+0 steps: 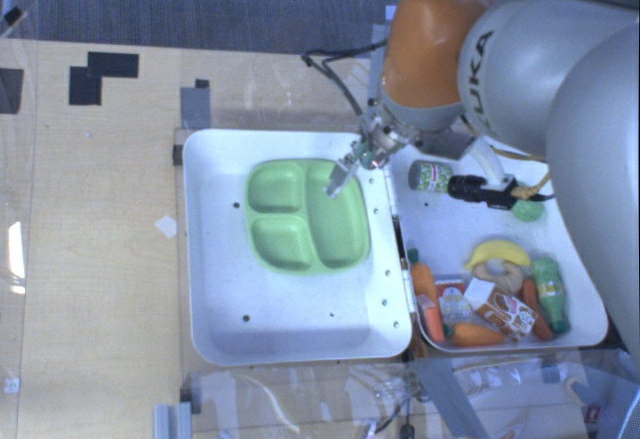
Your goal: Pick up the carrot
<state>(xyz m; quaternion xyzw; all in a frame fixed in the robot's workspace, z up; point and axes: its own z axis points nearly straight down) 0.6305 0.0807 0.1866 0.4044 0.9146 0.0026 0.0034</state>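
Gripper (345, 177) position is recorded above the right compartment of the green divided plate (305, 215), in the left bin (215, 257); nothing is seen between the fingers, and open or closed cannot be told. The carrot (424, 284), tapered and matte orange, lies in the right bin (585, 302) at its left wall, among glossy packaged items and a banana (498, 252), well apart from the gripper.

Arm (560, 57) cut off by right and top edges. Right bin (585, 312) partly hidden beneath arm. Tool (342, 177) blurred; finger state not discernible.
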